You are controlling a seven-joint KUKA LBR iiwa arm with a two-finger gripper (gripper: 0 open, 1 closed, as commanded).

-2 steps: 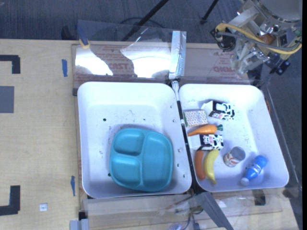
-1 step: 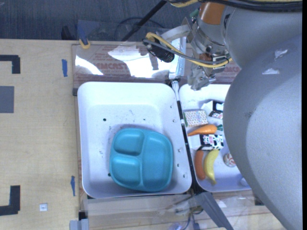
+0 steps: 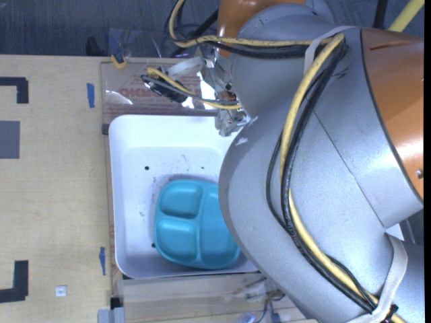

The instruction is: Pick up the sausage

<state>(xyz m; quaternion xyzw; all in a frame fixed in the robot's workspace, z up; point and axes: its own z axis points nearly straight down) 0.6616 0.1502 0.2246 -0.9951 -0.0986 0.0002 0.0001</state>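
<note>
The arm (image 3: 337,173) lies nearest the camera, its grey casing and cables covering the right half of the view; it reaches in over the bins, which explains why so much of the work area is screened. Beneath it sits a white bin (image 3: 135,147), against the bench's (image 3: 47,180) right-hand part. Inside the bin, toward its near edge, rests a blue divided tray (image 3: 192,227), partly tucked under the arm. A metal fitting (image 3: 229,116) shows at the bin's far edge; whether this belongs to the claw, and how the claw stands, cannot be told. The sausage cannot be located; judged likely hidden under the arm.
</note>
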